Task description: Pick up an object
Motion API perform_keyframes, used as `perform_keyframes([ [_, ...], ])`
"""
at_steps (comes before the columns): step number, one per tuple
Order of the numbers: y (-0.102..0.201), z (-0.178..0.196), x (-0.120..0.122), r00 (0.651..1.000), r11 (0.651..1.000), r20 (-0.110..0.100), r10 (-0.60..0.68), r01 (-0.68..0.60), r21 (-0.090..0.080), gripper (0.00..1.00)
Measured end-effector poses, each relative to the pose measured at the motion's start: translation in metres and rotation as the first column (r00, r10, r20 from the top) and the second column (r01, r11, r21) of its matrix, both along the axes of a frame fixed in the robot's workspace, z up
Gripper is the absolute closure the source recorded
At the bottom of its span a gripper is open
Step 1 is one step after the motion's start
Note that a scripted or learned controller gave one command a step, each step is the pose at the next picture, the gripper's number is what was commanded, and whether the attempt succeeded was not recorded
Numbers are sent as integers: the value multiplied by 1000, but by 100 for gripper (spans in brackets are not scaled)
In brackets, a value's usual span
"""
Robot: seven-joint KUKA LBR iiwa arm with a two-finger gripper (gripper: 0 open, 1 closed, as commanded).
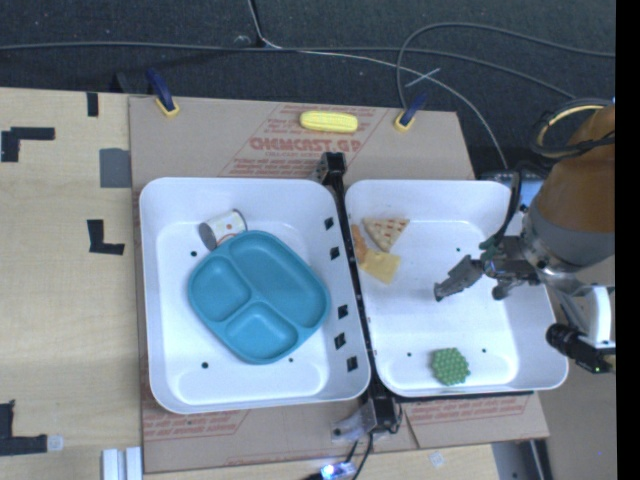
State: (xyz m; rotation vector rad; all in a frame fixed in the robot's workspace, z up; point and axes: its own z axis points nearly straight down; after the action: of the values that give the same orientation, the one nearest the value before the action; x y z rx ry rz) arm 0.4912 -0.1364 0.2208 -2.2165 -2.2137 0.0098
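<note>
Hovering mid-bin over the right bin [500, 200], the gripper [452, 286], whose state I cannot tell, sits nearest the green ball [450, 366] by the front edge.

From my seat I count two white bins [160, 298]. Left of the black divider [345, 268] between them: one blue sectioned tray [258, 296] and one small cup [222, 228]. Right of it: two toast-like pieces [382, 246] and one green bumpy ball [450, 366]. Beyond it, one yellow corn-shaped item [328, 121].
</note>
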Motion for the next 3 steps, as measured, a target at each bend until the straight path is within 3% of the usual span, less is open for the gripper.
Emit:
perform_keyframes([
  [1, 0, 4, 2, 1000, 1000, 9, 2, -2, -2, 0],
  [3, 5, -110, 9, 1000, 1000, 2, 3, -3, 0, 0],
])
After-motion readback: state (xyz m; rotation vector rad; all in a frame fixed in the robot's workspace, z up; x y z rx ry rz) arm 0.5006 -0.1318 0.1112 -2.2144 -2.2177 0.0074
